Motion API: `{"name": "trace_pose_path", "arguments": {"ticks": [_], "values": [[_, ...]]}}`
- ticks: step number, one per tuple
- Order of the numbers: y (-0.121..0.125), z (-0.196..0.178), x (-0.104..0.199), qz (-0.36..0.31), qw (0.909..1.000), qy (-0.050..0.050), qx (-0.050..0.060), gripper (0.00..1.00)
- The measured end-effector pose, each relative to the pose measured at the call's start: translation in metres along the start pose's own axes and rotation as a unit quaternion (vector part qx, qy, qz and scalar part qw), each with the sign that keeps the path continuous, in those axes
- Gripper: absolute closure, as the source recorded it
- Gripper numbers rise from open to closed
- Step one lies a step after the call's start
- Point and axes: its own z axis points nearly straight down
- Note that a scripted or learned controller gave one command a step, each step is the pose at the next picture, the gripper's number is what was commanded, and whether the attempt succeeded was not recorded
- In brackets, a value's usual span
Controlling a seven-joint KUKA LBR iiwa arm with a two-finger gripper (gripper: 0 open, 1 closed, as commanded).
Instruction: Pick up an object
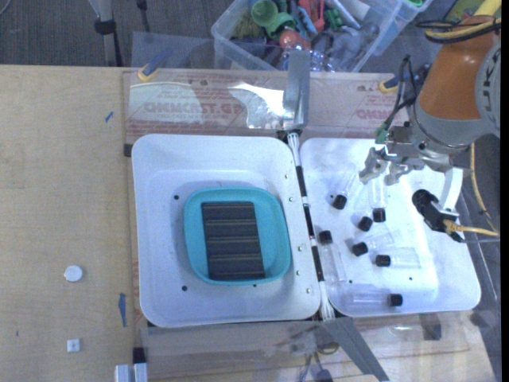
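1. While the grey arm (453,86) reaches in over the right bin (453,293), the end effector (382,173) hangs above that bin's far half, roughly midway across it.
2. Its two fingers (371,168) point downward and stand a little apart. White bin floor shows in the gap, and nothing is held between them.
3. Whether the fingertips touch the bin floor cannot be told from this slanted view.
4. The nearest vial (378,213), small and clear with a black cap, lies just on the near side of the end effector, apart from both fingers.
5. A second vial (338,201) lies near the end effector, toward the view's left and slightly closer to the camera.
6. More black-capped vials are scattered farther toward the camera from the end effector: one (364,223) just beside the nearest vial, one (324,235) out by the bin's left wall, and two (359,249) (382,259) beyond those.
7. A long vial (374,298) lies on its side well apart from the end effector, at the near edge of the same bin, its black cap turned to the view's right.
8. Well to the view's left of the end effector, the left bin (151,213) holds a teal tray (195,245), and a dark ridged block (232,241) rests flat inside that tray.
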Motion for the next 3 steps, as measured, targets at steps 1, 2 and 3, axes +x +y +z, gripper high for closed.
{"name": "trace_pose_path", "arguments": {"ticks": [1,2,3], "values": [[0.005,-0.051,0.014,-0.013,0.9999,0.000,0.000,1.00],[0.041,-0.044,0.035,-0.013,0.9999,-0.001,0.000,1.00],[0.066,-0.036,0.067,-0.012,0.9999,-0.001,0.000,1.00]]}}
